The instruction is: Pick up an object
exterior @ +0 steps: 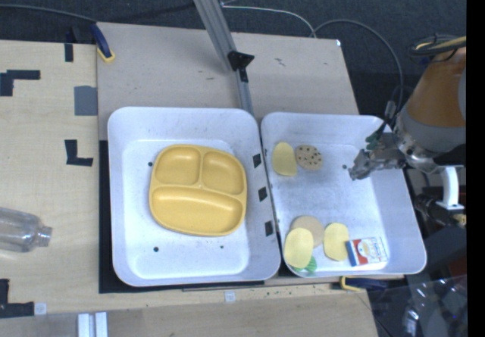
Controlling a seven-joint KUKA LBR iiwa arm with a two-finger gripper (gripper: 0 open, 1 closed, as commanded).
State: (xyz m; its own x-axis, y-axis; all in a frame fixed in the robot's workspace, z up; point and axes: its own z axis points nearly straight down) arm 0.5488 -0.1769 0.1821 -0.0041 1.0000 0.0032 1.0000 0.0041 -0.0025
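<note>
The right bin (394, 199) holds several small objects. A yellow chip-shaped piece (284, 159) and a brown speckled cookie (308, 155) lie near its back left. At its front lie a tan disc (308, 224), two yellow pieces (298, 246) (336, 241) and a small red, white and blue box (367, 251). My gripper (361, 167) hangs over the right bin's back right part, with bare bin floor beneath it and nothing seen between its fingers. It is apart from all the objects, to the right of the cookie.
The left bin (129, 176) holds a yellow divided plate (198, 189). A metal pole (211, 10) slants in from the top toward the bins' shared back edge. A clear plastic bottle (21, 229) lies on the bench at far left. Cables run behind the right bin.
</note>
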